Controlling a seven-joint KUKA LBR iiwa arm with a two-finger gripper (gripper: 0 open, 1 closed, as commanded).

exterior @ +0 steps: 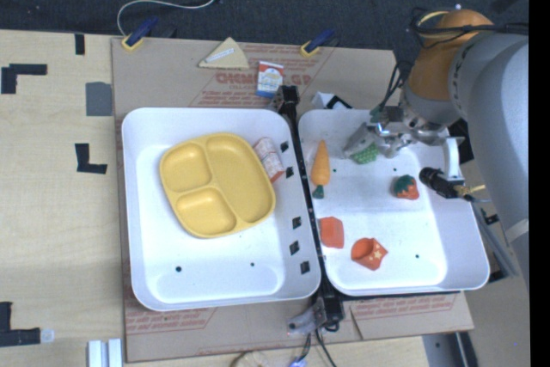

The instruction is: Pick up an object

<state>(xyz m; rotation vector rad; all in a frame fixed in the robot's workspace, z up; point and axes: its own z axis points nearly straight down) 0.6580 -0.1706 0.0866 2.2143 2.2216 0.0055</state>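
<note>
My gripper [368,142] hangs low over the back of the right bin [430,271], just above a small green object [367,155] that its metal partly covers. Whether it touches the green object I cannot tell. In the same bin an orange carrot [320,163] lies by the left wall. A red strawberry-like piece with a green top [406,187] sits to the gripper's right. Toward the front lie an orange-red block [331,231] and a red-orange piece [369,253].
The left bin [146,271] holds a yellow divided plate [215,183] and a small striped can [269,157] by the divider. Behind the bins on the cardboard stand a small red-and-white carton [270,79] and a triangular wedge [225,56]. The arm's grey body [503,125] fills the right side.
</note>
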